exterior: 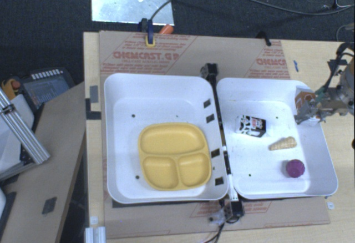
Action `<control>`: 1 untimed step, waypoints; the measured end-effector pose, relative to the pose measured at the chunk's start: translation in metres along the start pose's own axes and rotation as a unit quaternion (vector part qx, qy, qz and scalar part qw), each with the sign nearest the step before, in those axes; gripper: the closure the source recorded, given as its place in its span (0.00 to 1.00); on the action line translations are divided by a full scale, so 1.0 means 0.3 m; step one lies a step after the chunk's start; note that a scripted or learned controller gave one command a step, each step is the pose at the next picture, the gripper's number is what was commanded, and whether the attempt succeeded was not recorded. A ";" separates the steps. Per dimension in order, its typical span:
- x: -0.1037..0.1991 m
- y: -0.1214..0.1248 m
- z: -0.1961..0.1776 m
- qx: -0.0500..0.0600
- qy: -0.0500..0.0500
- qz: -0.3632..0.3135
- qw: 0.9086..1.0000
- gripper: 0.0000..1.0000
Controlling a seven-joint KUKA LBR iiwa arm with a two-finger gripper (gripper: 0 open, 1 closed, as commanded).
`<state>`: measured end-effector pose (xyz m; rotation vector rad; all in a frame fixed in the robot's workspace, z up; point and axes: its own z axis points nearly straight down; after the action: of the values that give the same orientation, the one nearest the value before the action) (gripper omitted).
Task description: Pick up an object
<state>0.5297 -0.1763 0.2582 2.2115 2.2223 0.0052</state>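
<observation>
At the right rim of the right-hand bin [327, 150], your gripper [308, 116] sits low over the wall, and whether it is spread or closed you cannot tell from this slant (the tip is a blur of grey metal against white plastic). Nothing is visibly held.

Nearest to it, a little inward and toward the front of the bin, lies a small tan cone [283, 143], tipped on its side. Just beyond that, nearer the front wall, is a round purple ball [295, 168]. Further inward, toward the divide between the bins, rests a black-and-white printed packet [252, 125]. Well apart, in the left-hand bin [119, 103], sits a yellow three-compartment tray [174, 155].

Your risks, as I judge them: the gripper is so close to the bin wall that a straight descent may strike the rim rather than an object. The cone could roll or pivot away under one-sided contact, and the ball would likely skid off if the closure is not centred on it. The flat packet offers little height to pinch.
</observation>
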 end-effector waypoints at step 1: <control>0.145 0.013 0.003 0.002 0.002 -0.002 1.000 1.00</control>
<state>0.5333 -0.1327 0.2573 2.2104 2.2309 0.0038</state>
